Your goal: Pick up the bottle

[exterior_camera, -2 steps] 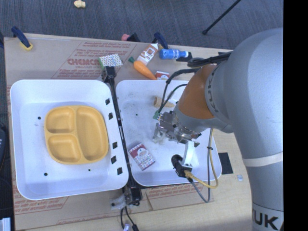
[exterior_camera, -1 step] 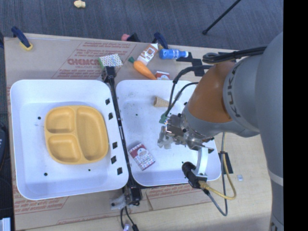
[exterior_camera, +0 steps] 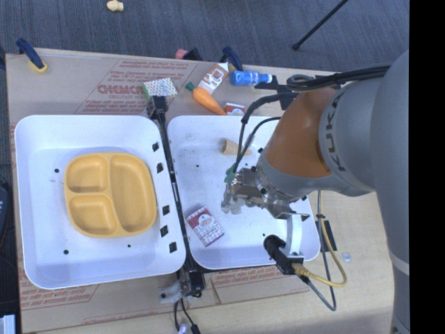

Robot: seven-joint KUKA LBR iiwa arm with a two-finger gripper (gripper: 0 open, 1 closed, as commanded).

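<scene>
End effector (exterior_camera: 233,195) low over the right bin (exterior_camera: 201,134), near its middle, hanging off the grey wrist under the orange band; metal parts show at its tip, but whether it is wide, narrow or gripping anything I cannot tell — the tip is small and partly under the arm. Nothing is visible between its parts. Bottles: a small one with a white and orange label (exterior_camera: 212,78) lies on the worktop (exterior_camera: 83,92) behind the right bin, outside it, and a blue one (exterior_camera: 249,78) lies just beside it to the right. Which of the two the task means is not clear. Judged step: approach or search, no grasp made — the end effector is well apart from both bottles. Next move would call for lifting clear of the bin wall and travelling back over the rim to a bottle lying on its side. In the right bin: a small red and white packet (exterior_camera: 206,226) and a tan scrap (exterior_camera: 229,146). Left bin (exterior_camera: 35,138) holds a yellow divided tray (exterior_camera: 110,193). The arm hides much of the right bin's right half.
</scene>
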